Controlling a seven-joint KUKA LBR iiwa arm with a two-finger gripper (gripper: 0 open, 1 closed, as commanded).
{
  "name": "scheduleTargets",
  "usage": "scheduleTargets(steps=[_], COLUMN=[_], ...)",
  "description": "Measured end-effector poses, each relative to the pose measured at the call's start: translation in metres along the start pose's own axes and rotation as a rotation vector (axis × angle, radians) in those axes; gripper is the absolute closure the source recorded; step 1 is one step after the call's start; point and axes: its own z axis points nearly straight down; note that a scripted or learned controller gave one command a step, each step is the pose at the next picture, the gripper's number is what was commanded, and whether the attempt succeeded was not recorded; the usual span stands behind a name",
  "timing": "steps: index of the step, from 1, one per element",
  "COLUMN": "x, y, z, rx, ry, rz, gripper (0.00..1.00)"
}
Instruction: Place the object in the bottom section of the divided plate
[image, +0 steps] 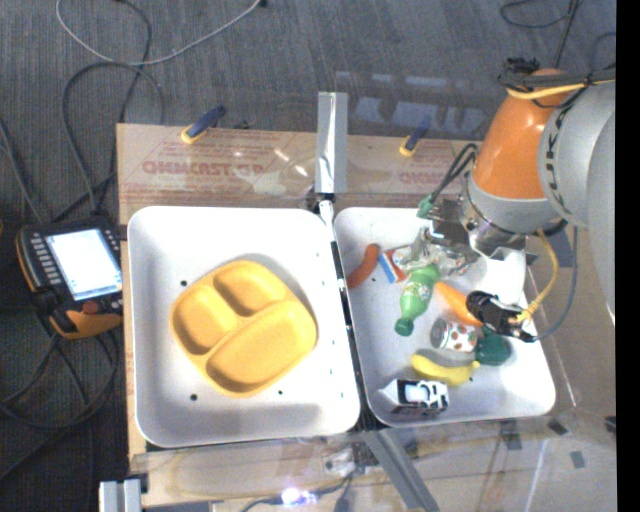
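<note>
At left, your yellow plate (245, 328) sits in the left bin (150, 400), its large bottom section bare. Rightward, the gripper (432, 250) hovers over the green bottle (415, 297) in the right bin (535, 395); finger spacing cannot be told. Judge the bottle light, stiff, slippery: grasp mid-body.

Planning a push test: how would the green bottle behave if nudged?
The green bottle lies on its side and looks round, so it would probably roll. It seems a small plastic toy, likely light. With a carrot close beside it, it may bump that.
</note>
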Motion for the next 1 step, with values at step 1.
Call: scheduleTargets(steps=[1], x=[0.0462], y=[-0.0590], z=[0.0420], rx=[0.003], ry=[0.004], rz=[-0.142], gripper=[1.00])
